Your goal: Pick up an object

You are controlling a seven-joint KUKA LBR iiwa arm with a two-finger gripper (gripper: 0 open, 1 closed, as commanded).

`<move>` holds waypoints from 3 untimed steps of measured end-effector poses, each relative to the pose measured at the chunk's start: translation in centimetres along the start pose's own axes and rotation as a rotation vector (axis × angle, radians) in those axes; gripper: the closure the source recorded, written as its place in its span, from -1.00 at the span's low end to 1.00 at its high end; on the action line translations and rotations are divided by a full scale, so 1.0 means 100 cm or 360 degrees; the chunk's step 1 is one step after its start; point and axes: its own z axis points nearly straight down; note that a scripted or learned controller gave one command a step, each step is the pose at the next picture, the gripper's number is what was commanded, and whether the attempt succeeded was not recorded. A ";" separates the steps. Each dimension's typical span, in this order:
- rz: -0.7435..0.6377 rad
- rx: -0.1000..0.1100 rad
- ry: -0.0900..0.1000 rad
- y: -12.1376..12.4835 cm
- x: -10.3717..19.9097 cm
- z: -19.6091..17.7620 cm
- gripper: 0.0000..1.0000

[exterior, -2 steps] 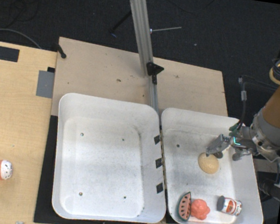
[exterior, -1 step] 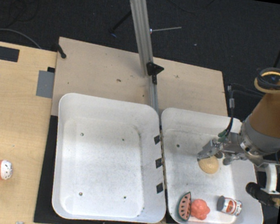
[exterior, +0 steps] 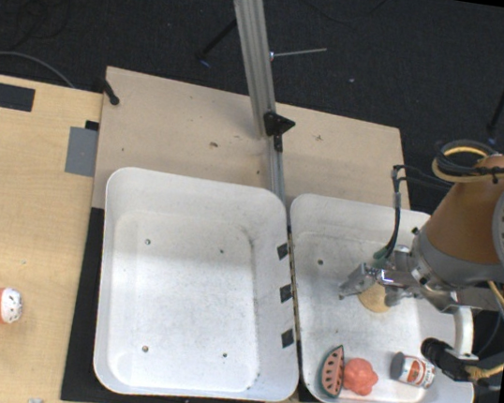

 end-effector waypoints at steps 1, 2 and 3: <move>0.0001 -0.0007 -0.0002 0.000 0.001 0.052 -1.00; 0.0008 -0.0006 -0.0002 -0.001 -0.001 0.041 1.00; 0.0005 -0.0014 -0.0004 0.000 -0.003 -0.001 1.00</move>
